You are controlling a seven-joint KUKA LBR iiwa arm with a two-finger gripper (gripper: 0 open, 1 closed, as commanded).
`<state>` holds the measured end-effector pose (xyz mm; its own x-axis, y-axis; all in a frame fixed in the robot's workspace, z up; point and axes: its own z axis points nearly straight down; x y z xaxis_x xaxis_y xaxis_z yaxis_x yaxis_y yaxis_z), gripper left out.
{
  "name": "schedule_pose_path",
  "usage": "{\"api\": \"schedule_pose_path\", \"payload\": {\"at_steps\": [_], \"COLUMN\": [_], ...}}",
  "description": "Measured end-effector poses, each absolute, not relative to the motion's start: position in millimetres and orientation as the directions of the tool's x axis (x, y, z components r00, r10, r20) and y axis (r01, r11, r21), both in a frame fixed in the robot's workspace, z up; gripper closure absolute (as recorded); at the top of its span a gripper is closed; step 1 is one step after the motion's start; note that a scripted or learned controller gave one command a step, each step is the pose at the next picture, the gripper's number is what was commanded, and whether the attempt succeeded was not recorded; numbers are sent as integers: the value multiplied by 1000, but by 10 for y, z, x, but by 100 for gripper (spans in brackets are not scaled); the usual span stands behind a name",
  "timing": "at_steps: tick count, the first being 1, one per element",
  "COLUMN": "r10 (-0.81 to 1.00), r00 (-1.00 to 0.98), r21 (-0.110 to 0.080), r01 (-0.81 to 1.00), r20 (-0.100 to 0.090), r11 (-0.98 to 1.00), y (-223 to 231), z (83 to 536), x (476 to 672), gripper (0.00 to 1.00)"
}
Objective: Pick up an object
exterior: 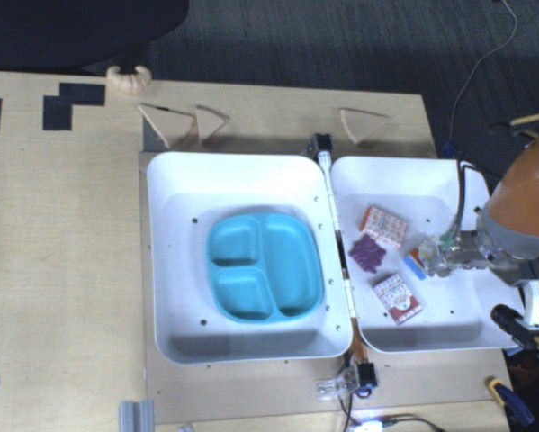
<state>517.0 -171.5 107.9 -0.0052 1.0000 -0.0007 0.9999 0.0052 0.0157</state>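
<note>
The gripper [434, 261] sits low in the right bin [431, 183], at about 3 o'clock of that bin's floor, reaching in from the right under the grey wrist and orange band of the arm [521, 210]. Whether anything is caught in it, or how wide it stands, cannot be told from this slanted view. A small blue and orange object [415, 264] lies right against its tip, at the 9 o'clock side of it; touching or just beside is unclear.

The bins rest on a pale wooden bench [62, 268]. Dark grey carpet [341, 34] runs along the 12 o'clock edge, and a black cable [485, 57] trails over it toward 1 o'clock.

In the right bin, a patterned red and white packet [384, 226] lies near the centre, towards 11 o'clock of the gripper. A purple, bumpy object [368, 253] sits just beside it at 7 o'clock. A second red and white packet [398, 297] lies towards 6 o'clock of the bin, apart from the gripper.

The left bin [179, 205] holds a turquoise divided tray [265, 264], lying flat in its middle, with three compartments
</note>
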Motion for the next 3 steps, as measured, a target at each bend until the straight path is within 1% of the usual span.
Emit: {"api": "schedule_pose_path", "payload": {"at_steps": [1,2,3], "r10": [1000,1000,1000], "r00": [-5,-7,-7], "r21": [15,19,18], "r01": [1000,1000,1000], "r20": [0,0,0], "r11": [5,7,7], "y": [-1715,-1709,-1709], "z": [1078,1187,1186], "x": [5168,5183,5182], "gripper": [0,100,0]}}
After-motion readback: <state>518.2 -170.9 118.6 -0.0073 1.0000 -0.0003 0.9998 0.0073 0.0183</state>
